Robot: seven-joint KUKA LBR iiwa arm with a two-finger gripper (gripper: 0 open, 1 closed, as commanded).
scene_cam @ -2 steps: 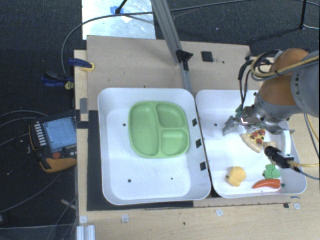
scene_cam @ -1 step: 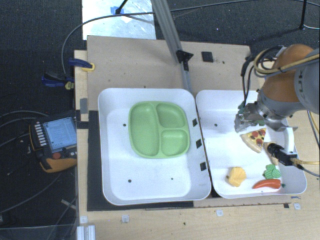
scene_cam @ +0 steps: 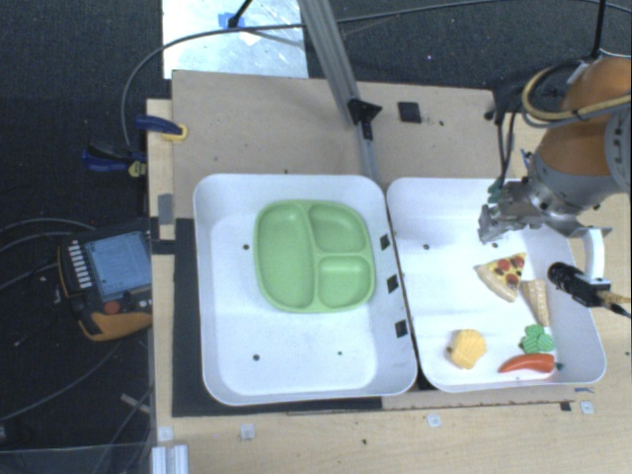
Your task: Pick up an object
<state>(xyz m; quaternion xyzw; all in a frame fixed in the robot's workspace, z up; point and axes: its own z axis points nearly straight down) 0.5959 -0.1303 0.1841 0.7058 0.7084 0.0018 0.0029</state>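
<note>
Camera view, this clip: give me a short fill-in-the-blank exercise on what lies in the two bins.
1. The green divided plate lies in the ____ bin.
2. The pizza slice lies in the ____ bin.
3. The plate has ____ compartments.
4. The gripper hangs over the ____ bin.

Missing words: left; right; three; right
</note>
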